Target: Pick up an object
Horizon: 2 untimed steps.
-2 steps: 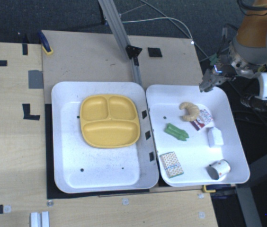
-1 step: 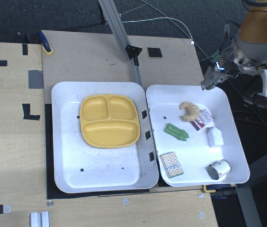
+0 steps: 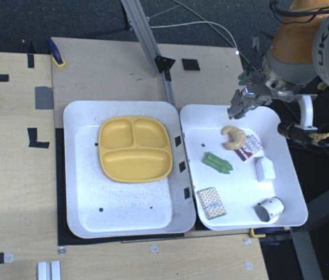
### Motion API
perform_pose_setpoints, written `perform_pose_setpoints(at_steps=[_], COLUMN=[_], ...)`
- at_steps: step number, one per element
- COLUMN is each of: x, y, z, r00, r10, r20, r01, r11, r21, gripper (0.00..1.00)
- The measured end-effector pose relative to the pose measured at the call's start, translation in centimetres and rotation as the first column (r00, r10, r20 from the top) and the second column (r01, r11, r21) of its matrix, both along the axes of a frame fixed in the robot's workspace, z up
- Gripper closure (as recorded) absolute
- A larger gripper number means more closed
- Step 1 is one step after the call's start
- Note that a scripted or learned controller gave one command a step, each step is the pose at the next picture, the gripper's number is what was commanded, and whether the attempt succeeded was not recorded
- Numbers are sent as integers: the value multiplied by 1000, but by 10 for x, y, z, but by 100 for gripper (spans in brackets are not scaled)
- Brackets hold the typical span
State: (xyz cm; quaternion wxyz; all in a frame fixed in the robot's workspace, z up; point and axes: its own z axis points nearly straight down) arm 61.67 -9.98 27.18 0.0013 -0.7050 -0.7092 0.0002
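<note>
My gripper [image 3: 238, 111] hangs over the far edge of the right bin [image 3: 281, 174], just above and slightly right of a tan croissant [image 3: 233, 136]. Nothing shows between its dark fingertips, which sit close together. A red-and-white packet [image 3: 251, 147] lies right beside the croissant. A green bean pod [image 3: 217, 163] rests near the bin's middle. A small white block [image 3: 264, 169] lies to the right. A patterned square pouch [image 3: 211, 202] sits at the near left, and a white cup on its side [image 3: 269, 209] at the near right.
The left bin [image 3: 83, 203] holds a yellow divided plate [image 3: 135, 149]. A slanted metal pole [image 3: 147, 37] and cables cross the bench behind the bins. Black clips [image 3: 179, 153] sit along the seam between the bins.
</note>
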Motion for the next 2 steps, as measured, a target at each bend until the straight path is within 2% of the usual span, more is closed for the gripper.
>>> perform_pose_setpoints(at_steps=[1,2], x=[-27,-46], y=[52,96], z=[-6,-27], r00=[1000,1000], r10=[0,-2], r20=[-1,-3], r01=[0,2], r11=[1000,1000], r21=[0,-1], gripper=[100,100])
